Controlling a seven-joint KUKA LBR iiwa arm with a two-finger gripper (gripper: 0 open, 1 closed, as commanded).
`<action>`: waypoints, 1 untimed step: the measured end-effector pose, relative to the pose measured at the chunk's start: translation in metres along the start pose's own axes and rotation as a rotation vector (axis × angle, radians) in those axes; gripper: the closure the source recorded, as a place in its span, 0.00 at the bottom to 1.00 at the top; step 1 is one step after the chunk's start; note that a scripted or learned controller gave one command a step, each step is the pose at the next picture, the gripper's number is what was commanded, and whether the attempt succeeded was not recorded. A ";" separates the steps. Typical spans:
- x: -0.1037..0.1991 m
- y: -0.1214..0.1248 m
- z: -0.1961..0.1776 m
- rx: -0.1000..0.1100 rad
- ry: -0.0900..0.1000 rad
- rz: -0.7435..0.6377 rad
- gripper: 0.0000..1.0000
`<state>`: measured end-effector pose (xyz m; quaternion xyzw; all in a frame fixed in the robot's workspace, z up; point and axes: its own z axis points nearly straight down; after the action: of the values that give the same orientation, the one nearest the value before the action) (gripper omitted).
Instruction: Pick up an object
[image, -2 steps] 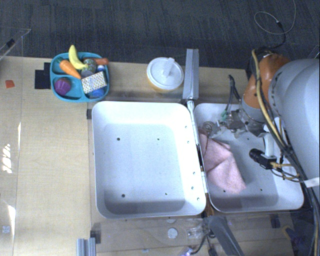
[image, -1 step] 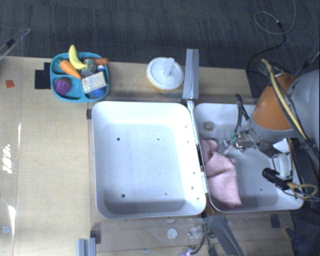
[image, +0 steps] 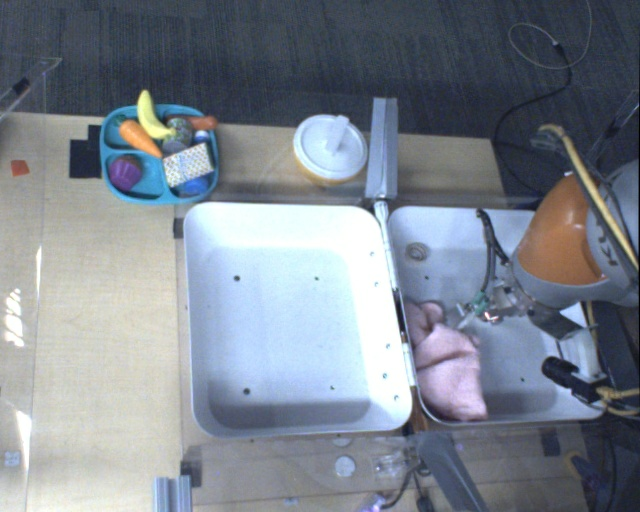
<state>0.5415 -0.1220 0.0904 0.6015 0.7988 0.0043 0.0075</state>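
Pink cloth (image: 446, 365) lay crumpled in the right bin (image: 440, 232), against that bin's left wall and toward its lower edge, in the lower right of the frame. It was the single loose item in either bin. Its long axis ran roughly top to bottom of the frame, with a narrower bunched end pointing up and slightly left and a broader mass at the bottom.

Two shallow white bins sat side by side on the bench (image: 90, 330): the left bin (image: 290, 320) in the middle of the frame and the right bin next to it, their inner walls touching along a shared edge. One arm (image: 565, 245), grey with an orange band, reached in from the right edge over the right bin. Its tool (image: 482, 308) sat just beside the cloth's upper right corner, near it but with no cloth seen between its fingers; whether those fingers were spread or pressed together could not be told at this size.

In the upper left of the frame one blue divided tray (image: 113, 187) held toy food, among it one banana (image: 152, 117) and one carrot (image: 138, 137). One round white lidded container (image: 330, 148) stood above the left bin's upper right corner.
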 end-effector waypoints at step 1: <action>-0.017 0.065 -0.021 0.010 0.005 -0.094 0.00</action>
<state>0.6085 -0.1205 0.1126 0.5635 0.8261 0.0015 0.0028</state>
